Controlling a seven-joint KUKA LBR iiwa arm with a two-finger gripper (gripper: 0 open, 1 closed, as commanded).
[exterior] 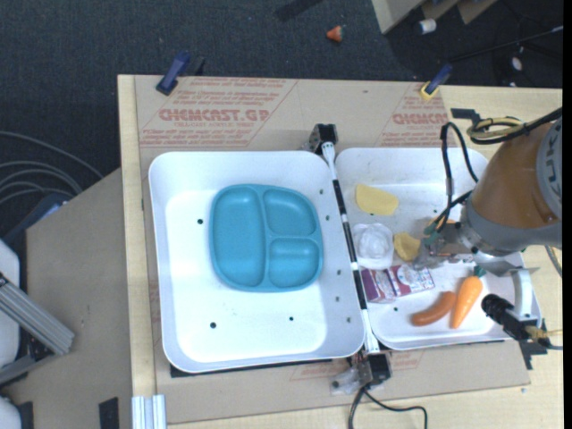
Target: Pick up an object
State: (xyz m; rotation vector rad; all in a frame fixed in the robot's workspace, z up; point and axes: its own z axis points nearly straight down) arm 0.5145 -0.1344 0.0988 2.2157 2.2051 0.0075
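The right bin [420, 164] holds several small objects. A pale yellow slice [376, 200] lies at its back, and a clear plastic cup [373, 242] sits by its left wall. A purple and white packet [399, 283] lies in front of the cup. An orange carrot [465, 299] and an orange sausage [433, 309] lie near the front rim. My gripper [433, 248] is low in the bin, right beside a small yellow piece [407, 246] and just above the packet. The wrist hides what is under it.
The left bin [179, 329] holds a blue divided plate [264, 237]. Black clamps [323, 136] sit where the two bins meet. My arm [518, 190] covers the right bin's right side. Cables [460, 146] loop above the bin's back right corner.
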